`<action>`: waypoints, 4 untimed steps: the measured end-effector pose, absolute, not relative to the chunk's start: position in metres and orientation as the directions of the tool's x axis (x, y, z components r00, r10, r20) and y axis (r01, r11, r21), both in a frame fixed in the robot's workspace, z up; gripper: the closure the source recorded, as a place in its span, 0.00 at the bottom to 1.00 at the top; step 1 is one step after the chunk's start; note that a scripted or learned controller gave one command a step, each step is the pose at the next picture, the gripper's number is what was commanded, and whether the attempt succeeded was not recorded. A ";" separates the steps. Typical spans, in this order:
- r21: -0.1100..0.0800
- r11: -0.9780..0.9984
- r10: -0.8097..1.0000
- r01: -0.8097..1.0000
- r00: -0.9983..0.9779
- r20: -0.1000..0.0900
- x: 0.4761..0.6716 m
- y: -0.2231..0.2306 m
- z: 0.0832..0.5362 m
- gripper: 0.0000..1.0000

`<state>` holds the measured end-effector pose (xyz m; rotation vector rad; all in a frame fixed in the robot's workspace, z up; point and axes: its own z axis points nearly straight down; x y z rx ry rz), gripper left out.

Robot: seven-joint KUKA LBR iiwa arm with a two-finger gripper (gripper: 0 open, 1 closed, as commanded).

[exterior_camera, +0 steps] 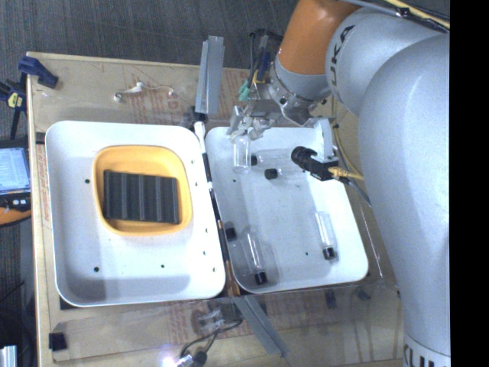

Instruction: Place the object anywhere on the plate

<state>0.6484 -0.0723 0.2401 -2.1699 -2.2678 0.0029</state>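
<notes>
Gripper [246, 132] sits over the right bin's [348, 270] far-left corner, finger state can't tell, clear tubes [254, 257] with black caps lie near that bin's near edge, yellow plate [143, 159] with dark ribbed insert sits in left bin [69, 274].
</notes>
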 end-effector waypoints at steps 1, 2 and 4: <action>-0.004 0.210 0.978 0.978 -0.210 0.002 0.656 -0.045 0.193 1.00; -0.005 0.458 0.889 0.889 -0.458 0.003 0.625 -0.026 0.191 1.00; -0.005 0.623 0.782 0.782 -0.623 0.003 0.614 -0.006 0.191 0.00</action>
